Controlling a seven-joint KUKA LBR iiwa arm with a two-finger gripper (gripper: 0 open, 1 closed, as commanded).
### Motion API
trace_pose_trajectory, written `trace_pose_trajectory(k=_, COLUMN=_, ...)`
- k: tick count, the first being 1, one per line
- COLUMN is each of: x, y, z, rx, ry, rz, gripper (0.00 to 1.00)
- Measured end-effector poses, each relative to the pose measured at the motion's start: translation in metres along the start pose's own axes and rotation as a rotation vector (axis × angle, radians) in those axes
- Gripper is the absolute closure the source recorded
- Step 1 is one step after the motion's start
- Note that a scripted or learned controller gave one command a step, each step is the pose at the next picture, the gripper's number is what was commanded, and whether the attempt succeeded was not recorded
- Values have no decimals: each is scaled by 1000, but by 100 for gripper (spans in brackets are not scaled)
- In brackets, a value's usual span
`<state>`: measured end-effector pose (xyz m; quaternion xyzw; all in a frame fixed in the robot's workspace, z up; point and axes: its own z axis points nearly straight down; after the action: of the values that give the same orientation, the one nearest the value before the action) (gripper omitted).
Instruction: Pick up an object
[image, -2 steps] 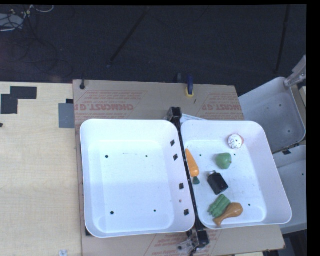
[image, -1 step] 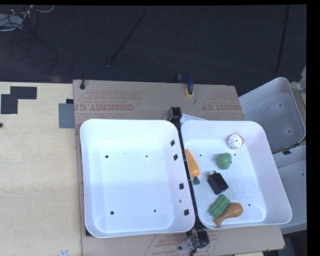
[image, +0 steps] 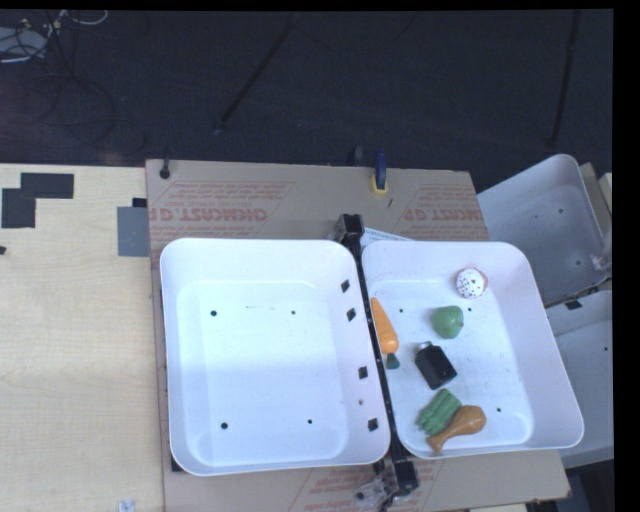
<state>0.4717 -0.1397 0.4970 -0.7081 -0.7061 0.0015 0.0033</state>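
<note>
We see an orange carrot (image: 384, 325), green pepper (image: 448, 321) and black block (image: 435, 365) in the right bin (image: 540, 330), lower right of frame; the claw's state we cannot tell.

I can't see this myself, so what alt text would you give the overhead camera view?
Two shallow white bins sit side by side on a bench; the right bin holds a speckled white ball, a green lump, an orange carrot, a black block, a green ridged piece and a tan drumstick-shaped toy.

Right-hand shallow white bin (image: 545, 330) has everything: black block (image: 436, 366) mid-bin, orange carrot (image: 384, 327) at its left wall, green lump (image: 448, 321) and speckled white ball (image: 470, 284) above.
</note>
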Motion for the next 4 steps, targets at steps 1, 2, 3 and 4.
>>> trace_pose_trajectory(k=1, x=7, y=64, z=-33, rx=-8, ry=-4, rz=-6, gripper=100)
trace_pose_trajectory(k=2, x=0, y=2, z=26, rx=1, ry=-1, rz=-2, gripper=100)
trace_pose_trajectory(k=3, x=-17, y=6, z=284, rx=12, ry=3, rz=-2, gripper=100)
trace_pose_trajectory(k=4, x=-9, y=98, z=191, rx=-17, ry=-6, rz=-7, gripper=100)
